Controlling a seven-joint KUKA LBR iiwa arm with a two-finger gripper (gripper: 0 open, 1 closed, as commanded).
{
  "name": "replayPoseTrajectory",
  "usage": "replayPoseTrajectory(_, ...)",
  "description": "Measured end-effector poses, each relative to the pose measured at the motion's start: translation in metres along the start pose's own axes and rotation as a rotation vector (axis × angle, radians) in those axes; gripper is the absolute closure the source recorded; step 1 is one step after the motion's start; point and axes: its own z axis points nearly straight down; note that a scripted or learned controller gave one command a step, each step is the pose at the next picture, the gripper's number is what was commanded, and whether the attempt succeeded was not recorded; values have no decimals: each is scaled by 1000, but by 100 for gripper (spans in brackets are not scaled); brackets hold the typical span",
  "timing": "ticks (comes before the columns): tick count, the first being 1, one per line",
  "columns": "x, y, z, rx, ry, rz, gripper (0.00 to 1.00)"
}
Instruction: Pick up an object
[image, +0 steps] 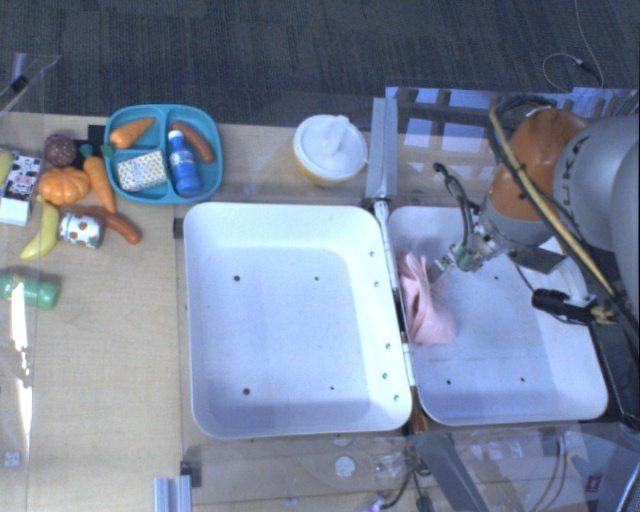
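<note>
1. Hovering over the right white bin (520, 395), 1 gripper (452, 262) sits just beside 1 pink cloth (425, 305); can't tell its grip state.
2. Cloth lies crumpled at that bin's left wall.
3. 2 bins total; left bin (290, 320).
4. Off-bin: 1 blue divided plate (160, 152) w/ toy food, 1 yellow lidded cup (330, 148).

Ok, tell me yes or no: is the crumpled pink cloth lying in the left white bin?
No, the crumpled pink cloth lies in the right white bin, against its left wall, beside the gripper.
</note>
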Motion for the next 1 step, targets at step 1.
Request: replayPoseTrajectory(1,5,-2,5,-3,-3,154,0)
